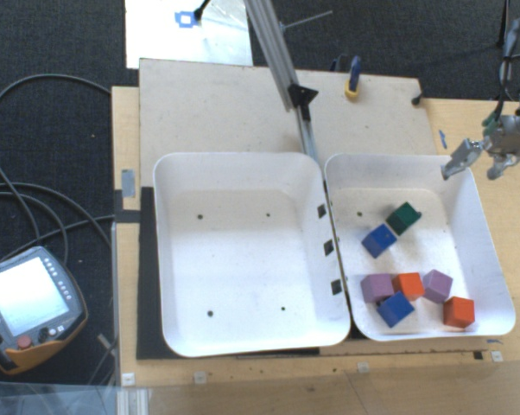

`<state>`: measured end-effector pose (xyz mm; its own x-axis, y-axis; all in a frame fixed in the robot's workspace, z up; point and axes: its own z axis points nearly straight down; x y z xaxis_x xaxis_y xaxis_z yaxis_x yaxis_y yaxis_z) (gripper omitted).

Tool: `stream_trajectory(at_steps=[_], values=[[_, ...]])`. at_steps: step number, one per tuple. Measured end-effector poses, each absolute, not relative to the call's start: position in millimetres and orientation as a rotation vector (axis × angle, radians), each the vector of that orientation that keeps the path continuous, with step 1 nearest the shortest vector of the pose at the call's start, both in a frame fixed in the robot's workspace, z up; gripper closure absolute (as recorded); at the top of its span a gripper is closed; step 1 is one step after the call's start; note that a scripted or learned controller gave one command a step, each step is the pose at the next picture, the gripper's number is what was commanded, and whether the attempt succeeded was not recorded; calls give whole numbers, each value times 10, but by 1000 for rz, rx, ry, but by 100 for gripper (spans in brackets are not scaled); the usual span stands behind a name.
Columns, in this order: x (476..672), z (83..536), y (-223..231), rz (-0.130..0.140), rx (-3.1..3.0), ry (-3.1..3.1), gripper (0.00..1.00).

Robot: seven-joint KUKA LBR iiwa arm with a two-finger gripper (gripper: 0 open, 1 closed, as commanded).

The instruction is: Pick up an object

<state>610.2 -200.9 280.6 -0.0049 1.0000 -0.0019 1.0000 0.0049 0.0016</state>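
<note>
Several small cubes lie in the right bin (483,232): a green cube (404,218), a blue cube (379,239), a purple cube (377,287), an orange cube (409,284), a second purple cube (437,284), a second blue cube (396,308) and a red-orange cube (459,312). My gripper (476,163) hangs over the bin's far right corner, well above and to the right of the green cube. Its two fingers are spread apart and open, with nothing between them.
The left bin (243,258) sits beside the right one. A slanted metal pole (273,46) ends near the bins' shared far corner. A blue and yellow clamp (353,80) stands on the back board. A teach pendant (27,305) and cables lie at the left.
</note>
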Motion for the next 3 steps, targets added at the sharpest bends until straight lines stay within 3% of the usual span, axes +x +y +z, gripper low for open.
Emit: stream_trajectory(at_steps=[1,2,3], values=[[6307,1108,-1301,6,2215,2218,0],[6309,1193,-1291,6,2213,2223,100],[6569,2202,-2034,6,2213,2211,100]])
